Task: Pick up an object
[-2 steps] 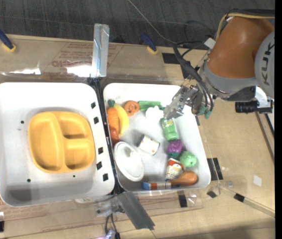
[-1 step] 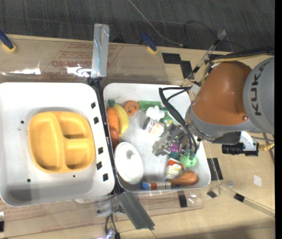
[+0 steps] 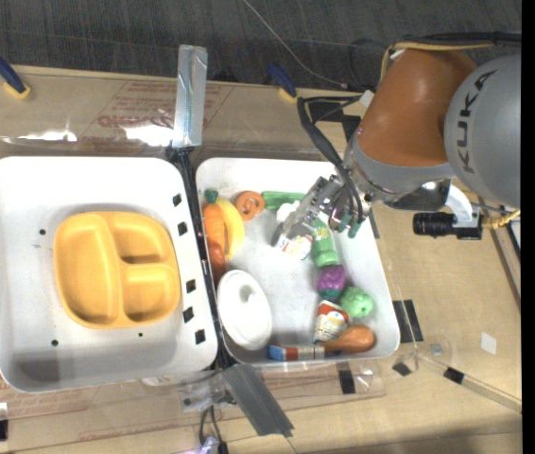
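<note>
Orange-banded arm [image 3: 419, 112] hangs over the right bin [image 3: 381, 282], gripper [image 3: 310, 218] low among toys near a green bottle [image 3: 324, 247]; whether anything is grasped, I cannot tell. Pickup looks unfinished.

Arm [image 3: 475, 112] cut off at right edge

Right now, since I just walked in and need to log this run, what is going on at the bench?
A grey KUKA arm reaches in from the right, and its end effector is down in the right bin, over a heap of toy food: a purple grape bunch, a green pepper and a white bowl. Nothing can be seen held in it. The left bin holds a yellow divided tray.
</note>
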Robot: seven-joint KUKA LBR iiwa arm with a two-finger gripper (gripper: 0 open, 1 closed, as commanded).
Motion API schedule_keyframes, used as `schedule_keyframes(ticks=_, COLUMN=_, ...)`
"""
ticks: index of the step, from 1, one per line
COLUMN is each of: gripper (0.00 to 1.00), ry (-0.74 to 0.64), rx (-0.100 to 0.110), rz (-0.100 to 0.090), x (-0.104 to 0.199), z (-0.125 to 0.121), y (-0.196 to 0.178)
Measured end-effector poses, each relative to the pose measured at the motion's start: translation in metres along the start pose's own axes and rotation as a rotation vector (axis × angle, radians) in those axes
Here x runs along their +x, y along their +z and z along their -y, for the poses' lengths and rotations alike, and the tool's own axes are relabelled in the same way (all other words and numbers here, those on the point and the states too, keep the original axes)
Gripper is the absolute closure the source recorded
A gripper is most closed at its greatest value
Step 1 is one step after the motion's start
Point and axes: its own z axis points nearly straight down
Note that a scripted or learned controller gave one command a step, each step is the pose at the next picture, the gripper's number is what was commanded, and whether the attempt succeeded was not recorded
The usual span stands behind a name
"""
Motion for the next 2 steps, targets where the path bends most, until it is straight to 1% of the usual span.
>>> schedule_keyframes(ticks=1, gripper=1.00, ry=-0.040, rx=0.005, rz=-0.013, x=0.019, z=-0.006, y=0.129)
schedule_keyframes(ticks=2, gripper=1.00, ry=0.017, rx=-0.006, rz=0.007, x=-0.035, z=-0.090, y=0.010)
